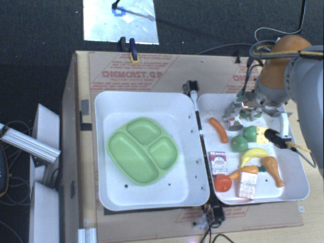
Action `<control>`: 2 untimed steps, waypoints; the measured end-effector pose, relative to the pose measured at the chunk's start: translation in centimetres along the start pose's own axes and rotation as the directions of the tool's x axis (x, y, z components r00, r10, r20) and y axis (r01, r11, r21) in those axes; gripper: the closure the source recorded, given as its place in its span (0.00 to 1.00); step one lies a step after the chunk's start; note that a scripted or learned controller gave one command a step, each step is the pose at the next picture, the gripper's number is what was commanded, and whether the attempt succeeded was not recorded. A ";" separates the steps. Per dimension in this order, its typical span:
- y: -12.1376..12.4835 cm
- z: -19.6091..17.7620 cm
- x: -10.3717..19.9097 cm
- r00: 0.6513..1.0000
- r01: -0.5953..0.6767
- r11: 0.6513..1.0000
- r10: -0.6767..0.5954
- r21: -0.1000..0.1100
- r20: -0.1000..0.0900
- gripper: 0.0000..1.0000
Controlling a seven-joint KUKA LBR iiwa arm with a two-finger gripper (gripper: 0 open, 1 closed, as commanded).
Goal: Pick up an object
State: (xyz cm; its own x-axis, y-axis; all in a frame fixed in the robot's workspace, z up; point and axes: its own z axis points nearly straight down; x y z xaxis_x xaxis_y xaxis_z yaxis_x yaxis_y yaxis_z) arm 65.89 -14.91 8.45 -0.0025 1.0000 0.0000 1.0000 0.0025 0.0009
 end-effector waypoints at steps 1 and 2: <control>0.7 0.1 5.2 1.000 -0.002 1.000 0.002 0.016 -0.003 0.00; 0.6 -0.9 5.2 1.000 0.001 1.000 -0.001 0.022 -0.003 1.00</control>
